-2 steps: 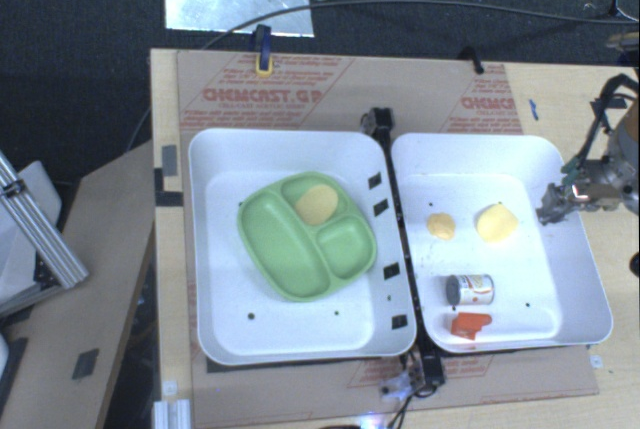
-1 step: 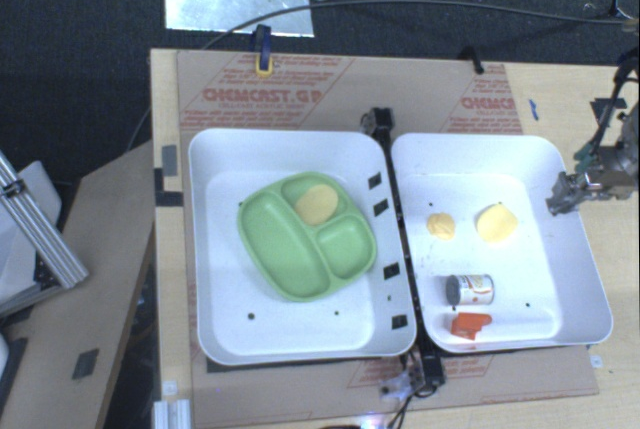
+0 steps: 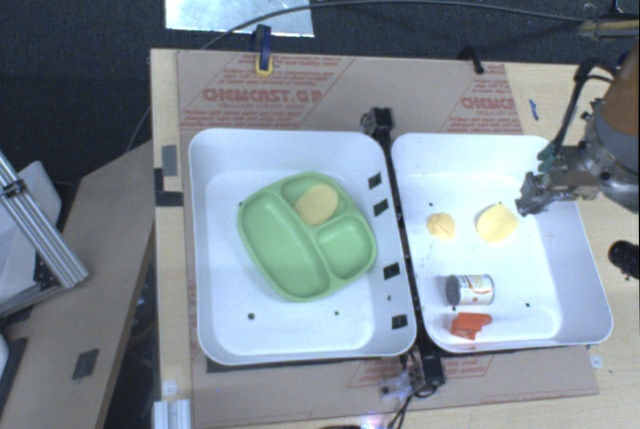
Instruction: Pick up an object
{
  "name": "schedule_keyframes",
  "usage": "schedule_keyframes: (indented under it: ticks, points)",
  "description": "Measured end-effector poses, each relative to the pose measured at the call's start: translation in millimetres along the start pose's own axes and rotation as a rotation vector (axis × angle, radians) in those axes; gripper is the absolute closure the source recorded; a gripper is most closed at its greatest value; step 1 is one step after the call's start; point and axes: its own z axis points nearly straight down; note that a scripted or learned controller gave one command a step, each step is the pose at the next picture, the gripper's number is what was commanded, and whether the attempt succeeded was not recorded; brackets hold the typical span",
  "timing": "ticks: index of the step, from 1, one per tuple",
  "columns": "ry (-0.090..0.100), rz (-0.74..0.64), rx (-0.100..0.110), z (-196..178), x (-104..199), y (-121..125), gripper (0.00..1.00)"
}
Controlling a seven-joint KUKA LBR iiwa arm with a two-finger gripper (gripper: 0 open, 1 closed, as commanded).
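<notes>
I see four small things in the right bin (image 3: 575, 312), lower right of the frame: a pale yellow rounded lump (image 3: 496, 223), a smaller yellow lump (image 3: 441, 225) to its left, a short metal can (image 3: 470, 290) lying on its side below them, and an orange-red piece (image 3: 470, 323) just under the can. My hand (image 3: 530, 197) sits just right of the larger lump, near it, at the end of the grey arm (image 3: 612, 142) at the frame's right edge. I cannot tell how far apart its fingers stand, and I see nothing between them. The left bin (image 3: 225, 317), white and shallow like its twin, carries one green plastic divided tray (image 3: 290, 257) with three compartments; one tan rounded item (image 3: 318, 204) lies in the upper one. Both bins rest on the brown board surface (image 3: 330, 87).
</notes>
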Motion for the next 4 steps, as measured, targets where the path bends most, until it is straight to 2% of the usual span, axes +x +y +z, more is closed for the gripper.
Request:
schedule_keyframes:
  ticks: [2, 4]
  points:
    - [0.001, -0.002, 0.002, 42, 105, 14, 1.00]
    - [0.002, -0.003, 0.000, 48, 209, 11, 1.00]
